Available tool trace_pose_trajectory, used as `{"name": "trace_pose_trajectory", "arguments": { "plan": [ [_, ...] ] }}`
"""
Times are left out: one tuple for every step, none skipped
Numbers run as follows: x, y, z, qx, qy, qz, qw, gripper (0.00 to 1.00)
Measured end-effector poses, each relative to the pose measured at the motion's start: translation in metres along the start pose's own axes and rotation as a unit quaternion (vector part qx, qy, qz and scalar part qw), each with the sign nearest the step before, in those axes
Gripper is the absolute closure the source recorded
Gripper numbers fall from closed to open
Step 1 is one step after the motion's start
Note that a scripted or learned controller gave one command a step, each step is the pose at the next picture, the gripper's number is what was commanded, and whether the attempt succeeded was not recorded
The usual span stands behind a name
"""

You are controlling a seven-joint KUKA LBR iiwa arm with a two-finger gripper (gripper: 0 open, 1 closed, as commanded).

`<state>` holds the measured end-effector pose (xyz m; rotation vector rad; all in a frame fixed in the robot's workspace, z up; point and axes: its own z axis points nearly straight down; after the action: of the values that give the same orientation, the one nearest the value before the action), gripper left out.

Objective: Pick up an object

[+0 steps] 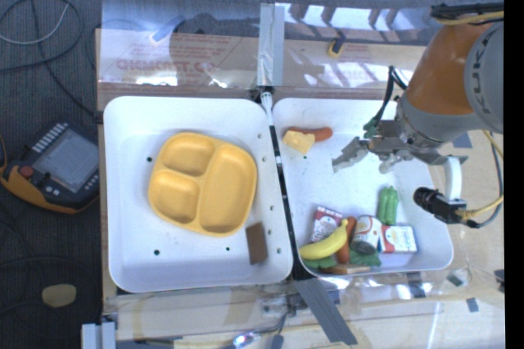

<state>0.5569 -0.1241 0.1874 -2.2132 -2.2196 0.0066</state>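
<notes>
labels: carton print unreadable | claw: fingers spread wide, holding nothing, over right bin | objects: banana, green piece, cheese lying apart from claw

Grey arm with orange band, black cables, metal pincer.

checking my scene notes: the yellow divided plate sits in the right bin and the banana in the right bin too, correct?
Not quite. The camera view shows the yellow divided plate in the left bin, near a brown block. The banana is indeed in the right bin.
</notes>
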Motion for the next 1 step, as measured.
{"name": "trace_pose_trajectory", "arguments": {
  "plan": [
    [-0.0084,0.08,0.0919,-0.001,-0.001,0.0,1.0,0.0]
  ]
}}
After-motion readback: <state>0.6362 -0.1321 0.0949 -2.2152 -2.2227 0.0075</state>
